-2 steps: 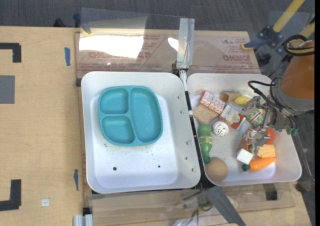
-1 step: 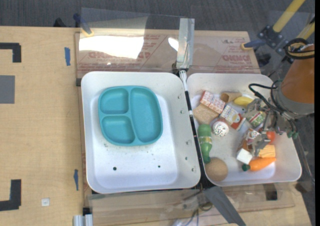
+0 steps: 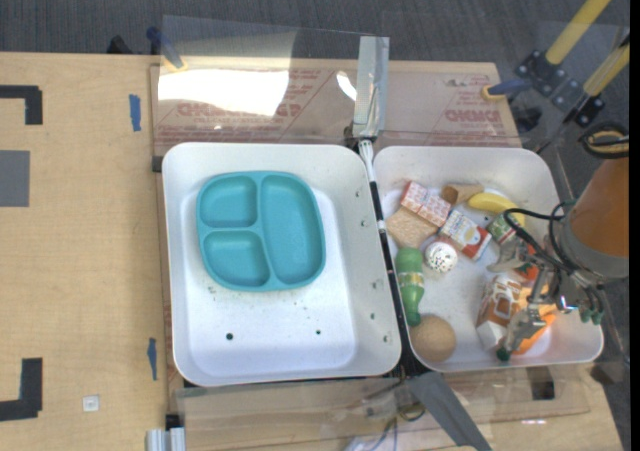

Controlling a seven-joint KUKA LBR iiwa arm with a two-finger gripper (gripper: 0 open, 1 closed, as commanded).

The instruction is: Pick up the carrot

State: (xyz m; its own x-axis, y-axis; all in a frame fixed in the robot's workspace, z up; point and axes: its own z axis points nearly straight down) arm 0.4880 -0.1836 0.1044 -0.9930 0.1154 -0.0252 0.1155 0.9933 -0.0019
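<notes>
Looking at the right bin (image 3: 560, 184), I find the carrot (image 3: 530, 331) down at its 5 o'clock corner: orange body, green top pointing toward 7 o'clock. The gripper (image 3: 541, 291) hangs right over it, just at the carrot's 12 o'clock, and thin cables and metal parts cross that spot, so I cannot tell how the fingers stand or whether they touch the carrot.

Crowding the carrot: an orange-and-white packet (image 3: 497, 301) just at its 10 o'clock, touching or nearly so. A round tan ball (image 3: 434, 336) lies at its 9 o'clock, apart. A green bottle-shaped toy (image 3: 409, 277) lies along the bin's left wall. A white ball (image 3: 440, 257) sits near the bin's middle, a red-and-white carton (image 3: 466, 232) at its 1 o'clock. A tan cracker (image 3: 407, 228), a pink box (image 3: 424, 203) and one banana (image 3: 490, 203) fill the 12 o'clock end.

Count: one carrot, two balls, one banana, two bins.

The left bin (image 3: 190, 339) holds one teal plate (image 3: 262, 230) with three compartments.

Arm pose: the orange band (image 3: 608, 207) shows at the 3 o'clock edge, with the wrist reaching in toward 8 o'clock over the right bin's rim.
</notes>
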